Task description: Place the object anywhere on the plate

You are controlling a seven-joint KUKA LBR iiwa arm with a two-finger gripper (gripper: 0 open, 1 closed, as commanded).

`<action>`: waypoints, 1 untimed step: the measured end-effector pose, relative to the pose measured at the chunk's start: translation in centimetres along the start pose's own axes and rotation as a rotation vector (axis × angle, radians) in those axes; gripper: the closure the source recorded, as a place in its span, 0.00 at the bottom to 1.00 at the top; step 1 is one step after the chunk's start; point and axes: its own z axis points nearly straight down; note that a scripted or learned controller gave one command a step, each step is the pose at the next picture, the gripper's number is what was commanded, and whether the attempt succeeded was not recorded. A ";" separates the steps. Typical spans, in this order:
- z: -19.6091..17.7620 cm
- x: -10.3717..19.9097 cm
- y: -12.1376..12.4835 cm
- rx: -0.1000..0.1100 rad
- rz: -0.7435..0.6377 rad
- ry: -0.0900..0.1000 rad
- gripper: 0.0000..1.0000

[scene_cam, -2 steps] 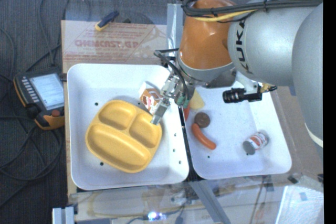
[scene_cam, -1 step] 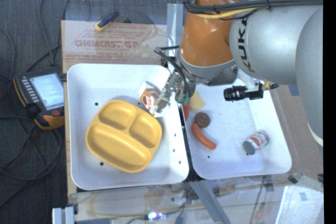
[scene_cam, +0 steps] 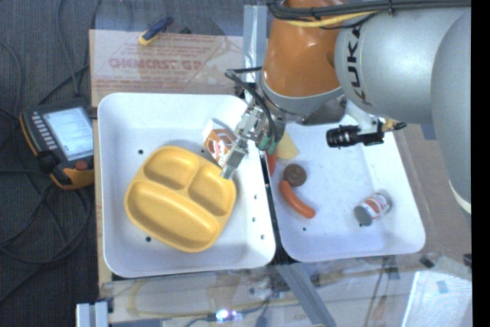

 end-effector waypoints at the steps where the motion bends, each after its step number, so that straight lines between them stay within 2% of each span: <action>1: -0.9 -0.1 0.1 -0.002 0.002 -0.001 1.00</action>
